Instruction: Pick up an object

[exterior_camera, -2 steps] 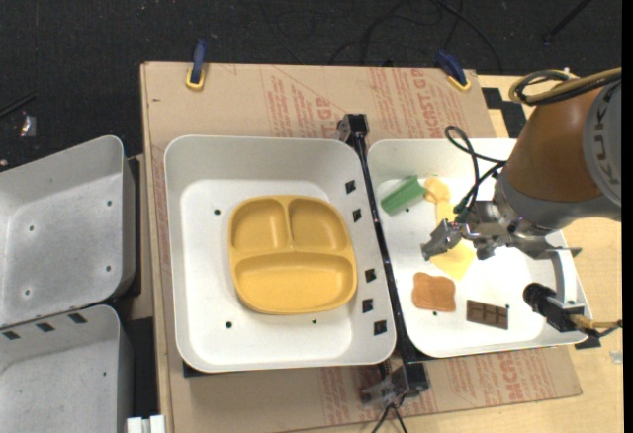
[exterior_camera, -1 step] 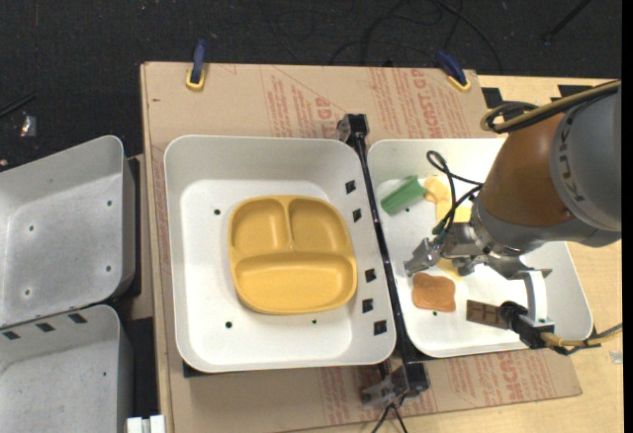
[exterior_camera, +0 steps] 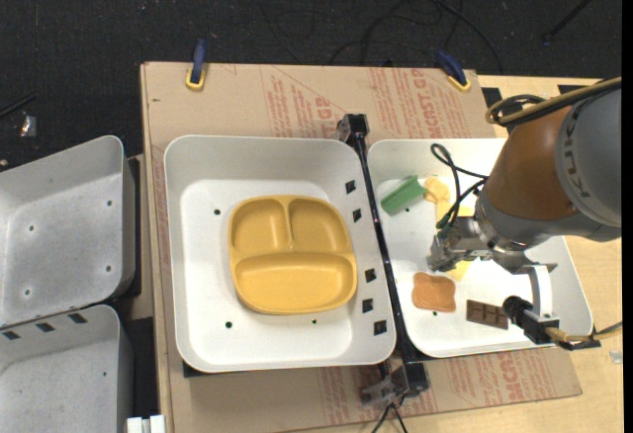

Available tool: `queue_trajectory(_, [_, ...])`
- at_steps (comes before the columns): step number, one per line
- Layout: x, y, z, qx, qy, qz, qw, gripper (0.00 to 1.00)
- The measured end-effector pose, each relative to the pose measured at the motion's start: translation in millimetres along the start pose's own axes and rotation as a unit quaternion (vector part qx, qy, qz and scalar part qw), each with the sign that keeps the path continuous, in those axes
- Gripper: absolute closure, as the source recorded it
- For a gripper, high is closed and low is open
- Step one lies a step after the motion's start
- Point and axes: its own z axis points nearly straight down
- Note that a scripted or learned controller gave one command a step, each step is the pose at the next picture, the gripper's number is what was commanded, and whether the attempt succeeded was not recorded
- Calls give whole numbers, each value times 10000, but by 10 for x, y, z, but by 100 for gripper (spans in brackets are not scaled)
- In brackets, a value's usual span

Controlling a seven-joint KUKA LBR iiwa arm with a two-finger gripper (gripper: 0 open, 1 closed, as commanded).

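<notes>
Nothing is picked up yet: the flat orange-brown toast-shaped piece point(exterior_camera: 433, 292) lies on the floor of the right white bin point(exterior_camera: 569, 273), just below the grey gripper point(exterior_camera: 447, 255), and I cannot tell if that tool is grasping or released.

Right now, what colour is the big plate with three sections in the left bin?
Yellow. The divided plate shows best in the camera view from above.

The claw point(exterior_camera: 450, 255) tips are too murky to be read, and the arm point(exterior_camera: 564, 174) gets cut off at the right edge.
</notes>
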Motion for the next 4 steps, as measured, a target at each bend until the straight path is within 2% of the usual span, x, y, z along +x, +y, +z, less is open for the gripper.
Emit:
queue_trajectory(1, [51,-23,-613,-32,-6,-31,10000,100])
queue_trajectory(3, [43,65,-1490,-31,-8,-33,10000,100])
queue_trajectory(4, [543,298,-1548,-22,3,-56,10000,100])
